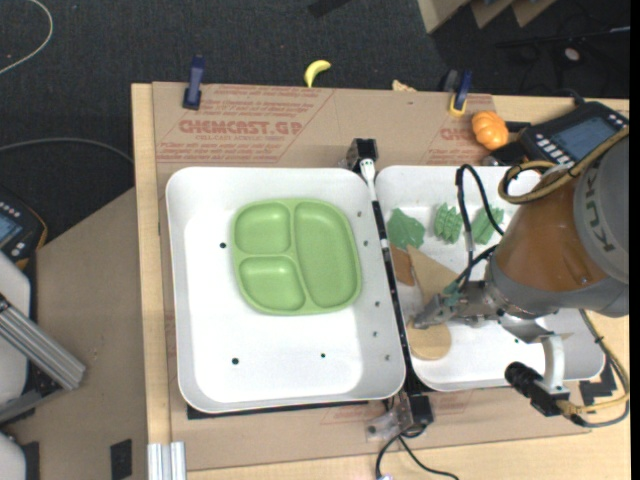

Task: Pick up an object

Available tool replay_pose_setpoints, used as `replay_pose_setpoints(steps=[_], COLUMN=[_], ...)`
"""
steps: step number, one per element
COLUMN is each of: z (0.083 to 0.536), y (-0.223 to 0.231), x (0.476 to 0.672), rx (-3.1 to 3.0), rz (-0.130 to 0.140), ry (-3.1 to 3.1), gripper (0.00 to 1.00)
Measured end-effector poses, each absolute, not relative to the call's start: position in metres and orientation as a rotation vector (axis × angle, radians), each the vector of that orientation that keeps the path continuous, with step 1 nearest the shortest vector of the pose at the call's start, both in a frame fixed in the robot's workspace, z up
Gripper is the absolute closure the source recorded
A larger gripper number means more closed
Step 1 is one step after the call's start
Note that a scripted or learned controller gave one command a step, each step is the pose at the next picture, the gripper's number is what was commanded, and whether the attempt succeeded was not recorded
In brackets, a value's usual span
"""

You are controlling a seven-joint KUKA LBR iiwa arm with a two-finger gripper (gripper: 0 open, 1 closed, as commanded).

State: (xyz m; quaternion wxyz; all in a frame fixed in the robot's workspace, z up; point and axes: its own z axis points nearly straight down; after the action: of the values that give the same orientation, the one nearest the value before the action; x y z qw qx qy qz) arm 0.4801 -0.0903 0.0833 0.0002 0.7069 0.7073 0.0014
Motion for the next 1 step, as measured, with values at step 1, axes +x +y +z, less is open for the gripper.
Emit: replay_pose_setpoints(steps=[1], z=[0.0982], y=[-0.0919], x=[0.4823], rx=[2.217], rz=[0.011], ry=[2.215], gripper=[1.00])
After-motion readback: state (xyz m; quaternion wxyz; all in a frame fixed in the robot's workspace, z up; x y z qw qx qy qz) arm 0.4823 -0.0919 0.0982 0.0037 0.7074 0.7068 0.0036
